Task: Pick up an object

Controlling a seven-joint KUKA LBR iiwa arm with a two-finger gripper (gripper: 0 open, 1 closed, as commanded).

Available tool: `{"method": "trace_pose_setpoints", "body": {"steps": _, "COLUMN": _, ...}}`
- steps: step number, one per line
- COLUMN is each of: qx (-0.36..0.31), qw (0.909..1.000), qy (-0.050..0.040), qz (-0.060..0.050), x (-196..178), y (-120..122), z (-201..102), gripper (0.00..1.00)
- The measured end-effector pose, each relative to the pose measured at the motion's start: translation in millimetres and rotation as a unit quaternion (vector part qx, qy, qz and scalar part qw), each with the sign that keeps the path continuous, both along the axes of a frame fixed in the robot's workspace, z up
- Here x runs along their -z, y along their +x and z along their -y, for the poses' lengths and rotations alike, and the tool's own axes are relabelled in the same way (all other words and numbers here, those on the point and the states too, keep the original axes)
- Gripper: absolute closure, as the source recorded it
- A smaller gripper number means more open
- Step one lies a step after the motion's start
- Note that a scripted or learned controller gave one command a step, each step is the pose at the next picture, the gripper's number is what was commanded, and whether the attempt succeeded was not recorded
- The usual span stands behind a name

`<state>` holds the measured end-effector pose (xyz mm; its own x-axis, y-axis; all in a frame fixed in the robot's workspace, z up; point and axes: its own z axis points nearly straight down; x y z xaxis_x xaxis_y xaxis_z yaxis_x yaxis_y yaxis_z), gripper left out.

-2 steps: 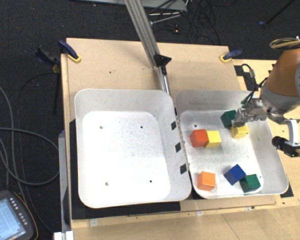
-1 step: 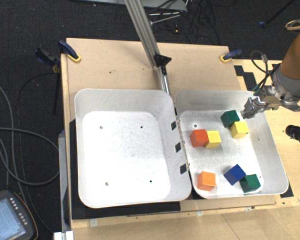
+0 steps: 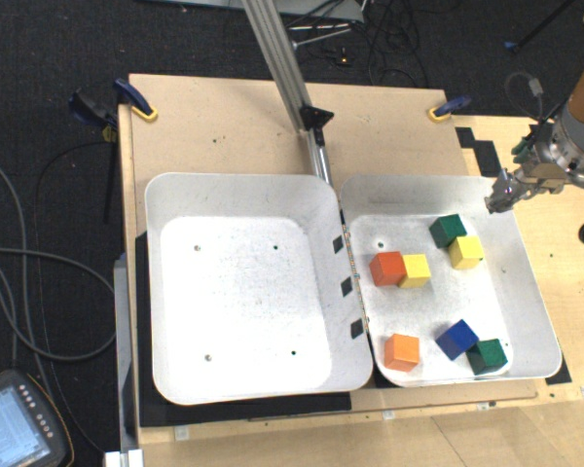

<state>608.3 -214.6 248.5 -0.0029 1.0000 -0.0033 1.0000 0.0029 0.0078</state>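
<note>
While the arm (image 3: 576, 125) reaches in over the bench's right edge, its gripper (image 3: 502, 198) hangs above the far right corner of the right bin (image 3: 526, 290), near that bin's rim. Nothing shows between its tips; whether they are spread or closed cannot be told at this size.

Right bin contents, seven blocks:
- dark green block (image 3: 448, 230) near the far right part of the floor, touching or just beside a yellow block (image 3: 465, 251) on its near-right side.
- red-orange block (image 3: 387, 268) toward the bin's left edge, middle depth, touching a second yellow block (image 3: 416, 270) on its right.
- orange block (image 3: 401, 351) near the near left corner, standing alone.
- blue block (image 3: 456, 339) toward the near edge, with a second green block (image 3: 488, 356) just beside it, closer to the near right corner.

All blocks rest on the bin floor, none lifted. Closest to the gripper is the dark green and yellow pair, still apart from it.

Left bin (image 3: 175, 261): white floor, faintly speckled.

Bench (image 3: 224, 125): tan board; blue-and-yellow clamps at the far left corner (image 3: 134, 100) and far right corner (image 3: 450, 108). A metal pole (image 3: 282, 56) slants down to the gap between the bins at their far edge.
</note>
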Motion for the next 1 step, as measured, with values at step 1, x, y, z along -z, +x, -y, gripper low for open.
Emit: {"method": "trace_pose_setpoints", "body": {"steps": 1, "qx": -0.002, "qw": 1.0, "qy": 0.0022, "qz": -0.004, "x": 12.2, "y": 6.0, "z": -52.1, "gripper": 1.0}}
